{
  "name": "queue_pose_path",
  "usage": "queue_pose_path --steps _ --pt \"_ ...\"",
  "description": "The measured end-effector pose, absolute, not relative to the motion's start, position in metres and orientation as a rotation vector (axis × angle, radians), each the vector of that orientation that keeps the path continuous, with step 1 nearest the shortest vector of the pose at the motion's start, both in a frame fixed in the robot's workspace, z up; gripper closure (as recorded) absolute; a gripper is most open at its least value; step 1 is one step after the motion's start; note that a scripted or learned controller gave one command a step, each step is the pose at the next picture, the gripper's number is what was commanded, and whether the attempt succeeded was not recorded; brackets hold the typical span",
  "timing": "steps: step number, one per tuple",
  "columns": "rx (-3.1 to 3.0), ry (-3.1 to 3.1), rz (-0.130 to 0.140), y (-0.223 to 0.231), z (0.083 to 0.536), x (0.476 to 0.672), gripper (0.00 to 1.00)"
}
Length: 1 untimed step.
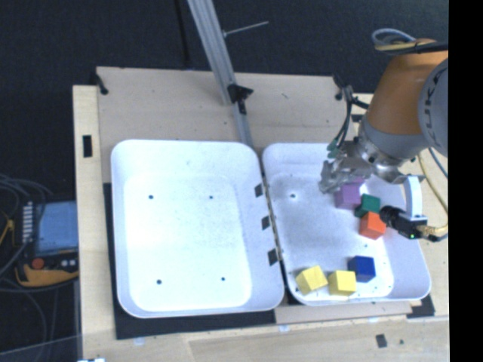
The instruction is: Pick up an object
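1. Arm enters from the right of the frame; the gripper [337, 176] sits low over the upper middle of the right bin [302, 225], right of frame centre.
2. Gripper state: cannot tell. The wrist body hides the tips from this slant.
3. Nearest candidate is the purple block [348, 195], just below and right of the gripper, touching or nearly touching it in this view. Whether it is grasped cannot be read.
4. Beside the purple block: a green block [370, 204], then an orange block [371, 225] below it. The three are packed close, upper right of the bin floor.
5. Well apart, along the bin's lower edge: a blue block [363, 267] and two yellow blocks [311, 279] [343, 281] lying side by side.
6. Judgement: the step in hand is settling onto the purple block. To do it well, centre over the block, not its edge, and straddle the faces turned away from the green neighbour.
7. Risk, as I judge it: a tip lands on the green block, or nudges the cluster.
8. Close firmly, then lift straight up; a slanted lift may drag the block against its neighbours.
9. Left bin [189, 225] plays no part in this step.
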<state>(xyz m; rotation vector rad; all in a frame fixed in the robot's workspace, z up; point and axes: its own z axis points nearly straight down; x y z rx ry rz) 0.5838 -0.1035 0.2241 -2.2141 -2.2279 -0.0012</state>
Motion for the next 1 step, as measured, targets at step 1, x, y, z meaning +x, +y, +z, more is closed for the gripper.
queue_pose_path --steps 1 --pt "-2.215 -2.23 -0.004 -0.059 0.2335 0.5857 1.0"
